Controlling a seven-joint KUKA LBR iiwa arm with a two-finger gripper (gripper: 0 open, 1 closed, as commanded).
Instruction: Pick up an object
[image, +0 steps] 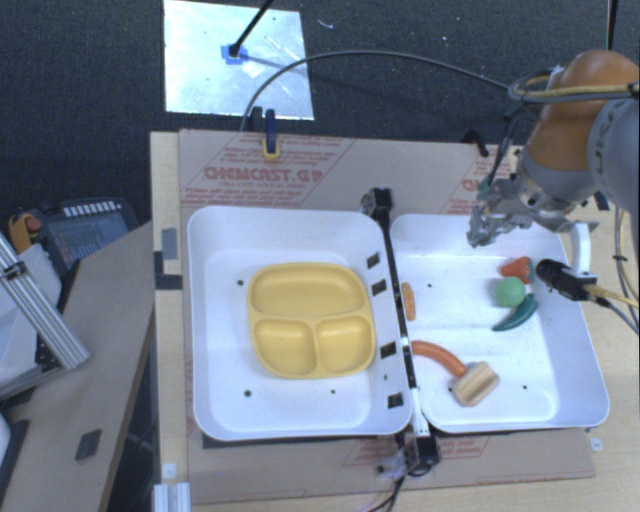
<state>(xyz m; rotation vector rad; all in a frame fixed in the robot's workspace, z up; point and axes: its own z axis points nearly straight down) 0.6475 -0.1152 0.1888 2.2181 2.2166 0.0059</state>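
Here the things to pick lie in the right bin (575, 385). A green ball (510, 291) sits near its right side, with a small red piece (516, 267) touching it from above and a dark green pepper (517, 314) curving off just below it. Toward the bin's front lies an orange carrot (438, 355), its end touching a tan wooden block (474, 384). A small orange piece (408, 299) lies close to the left wall, beside the divider (392, 300) where the two bins meet.

The gripper (483, 235) hangs over the back of the right bin, apart from all of these and nearest to the red piece. Nothing can be seen between its fingers; whether they are apart or together cannot be told from this angle. A black cylinder (558, 276) on a cable juts in from the right, just beside the ball and the red piece, crowding that corner.

The left bin (215, 300) holds a yellow tray (308, 320) with three compartments. Both bins rest on a cardboard sheet (300, 170) on the surface. Behind it, a blue-and-yellow clamp (270, 135) stands at the sheet's edge, and a shiny plate (237, 58) lies on the dark floor. A pendant (85, 228) rests far left.
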